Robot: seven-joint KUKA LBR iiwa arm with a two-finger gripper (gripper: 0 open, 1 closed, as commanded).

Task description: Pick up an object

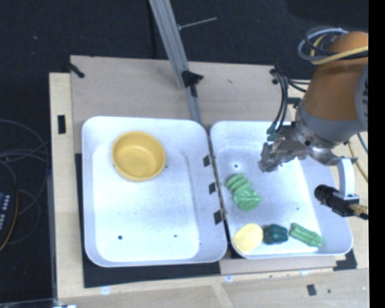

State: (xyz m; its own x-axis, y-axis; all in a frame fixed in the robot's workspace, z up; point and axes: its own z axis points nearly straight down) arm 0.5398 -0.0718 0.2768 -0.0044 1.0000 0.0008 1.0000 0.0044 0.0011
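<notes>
Jaws: the gripper (269,162) hung over the upper part of the right bin, nose down, and from this angle I could not tell how the jaws stood; nothing showed between them.
Gripper position: it sat above bare white floor, up and to the right of the nearest object, apart from it.
Nearest target: the light green ridged object (243,192) lay just below and left of the gripper, near the bin's left wall.
Other candidates: a yellow round object (248,237), a dark green object (275,233) touching or just beside it, and a green elongated object (306,235) lined the bin's near edge.
Right bin: the right bin (289,136) held all four of those.
Left bin: the left bin (147,236) held a yellow bowl (138,155) in its upper half, well apart from the arm.
Step in hand: by my reading, the approach, with no grasp made and every object resting on a bin floor.
Next move calls for: shifting down-left to centre over the ridged object, descending with the jaws spread wide enough to straddle it, then closing and lifting.
</notes>
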